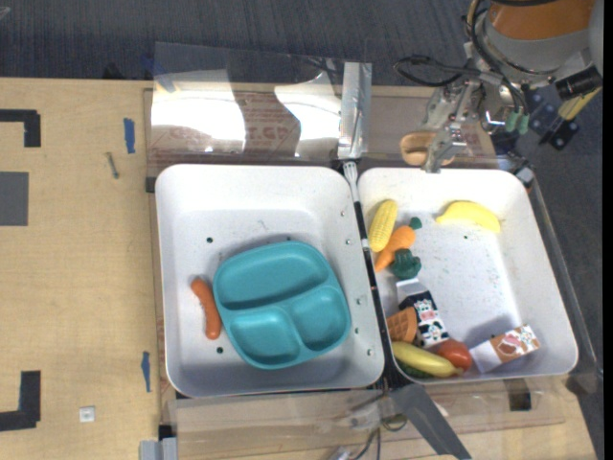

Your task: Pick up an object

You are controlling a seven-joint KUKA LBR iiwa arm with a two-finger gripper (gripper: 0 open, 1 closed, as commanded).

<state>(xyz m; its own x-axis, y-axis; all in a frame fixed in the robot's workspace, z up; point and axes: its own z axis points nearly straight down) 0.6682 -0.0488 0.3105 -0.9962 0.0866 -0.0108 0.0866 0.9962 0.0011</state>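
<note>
in the camera view the tool (pixel 448 140) hangs above the far rim of the right bin (pixel 551 257), just past its back wall, and whether it is open or closed i cannot tell; a tan, rounded thing (pixel 419 145) sits right beside it, but nothing shows it as gripped. the step in hand looks like the approach, with no object taken yet. candidates lie in the right bin: a yellow piece (pixel 469 216) near the back, a corn cob (pixel 382 221) and a carrot (pixel 397 241) by the divider, a banana (pixel 422 359) and a small carton (pixel 513 344) at the front. next the tool needs to line up over one and come down. the left bin (pixel 182 257) holds a teal tray (pixel 280 302) with a sausage (pixel 206 308) just beside it. the desk (pixel 72 257) is pale board, and dark floor (pixel 239 12) lies beyond.
</note>
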